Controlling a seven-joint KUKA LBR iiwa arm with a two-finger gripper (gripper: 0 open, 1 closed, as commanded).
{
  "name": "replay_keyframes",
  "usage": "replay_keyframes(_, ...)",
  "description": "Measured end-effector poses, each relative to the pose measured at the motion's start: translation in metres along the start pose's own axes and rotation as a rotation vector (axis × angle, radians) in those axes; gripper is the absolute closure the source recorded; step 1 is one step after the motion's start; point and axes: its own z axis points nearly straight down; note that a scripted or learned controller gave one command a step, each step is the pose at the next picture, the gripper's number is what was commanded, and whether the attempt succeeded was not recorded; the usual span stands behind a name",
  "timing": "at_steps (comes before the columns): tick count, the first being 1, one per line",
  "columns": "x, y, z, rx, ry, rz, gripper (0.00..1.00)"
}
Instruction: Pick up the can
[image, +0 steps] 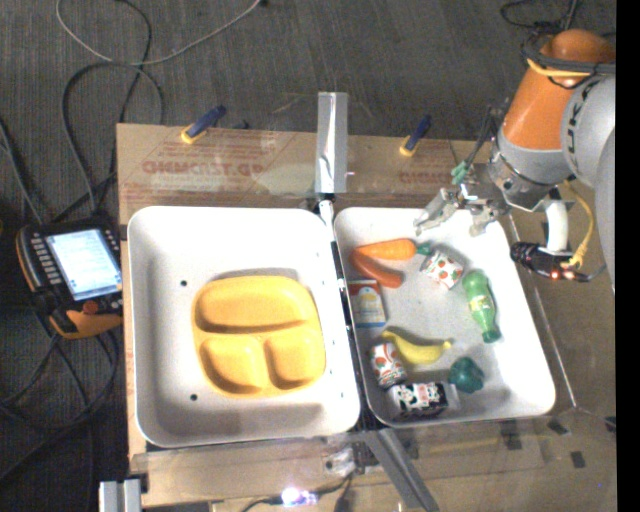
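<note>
Cardboard backing (250, 165) bears faint unreadable red print; can (388, 364) label illegible; claw (455, 212) spread wide, holding nothing.

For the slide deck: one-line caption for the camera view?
Gripper poised over the right bin's far edge; can lies beside the banana, untouched.

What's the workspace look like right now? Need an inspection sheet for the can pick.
Surface: two white bins side by side; left bin holds a yellow tray.
Job's things: can lies in the right bin, beside the banana.
Clutter: carrot, green bottle, small carton, black-and-white carton.
Grippers: gripper above the right bin's far edge, holding nothing.
Cables: loose on the floor, far left.
Surroundings: handheld screen left of the bins.
</note>
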Motion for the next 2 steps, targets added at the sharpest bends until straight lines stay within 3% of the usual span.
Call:
replay_keyframes(1,-0.053,-0.033,0.054,0.001,-0.005,-0.028,0.00)
replay_keyframes(2,-0.032,-0.026,0.063,0.001,0.000,0.150,0.00)
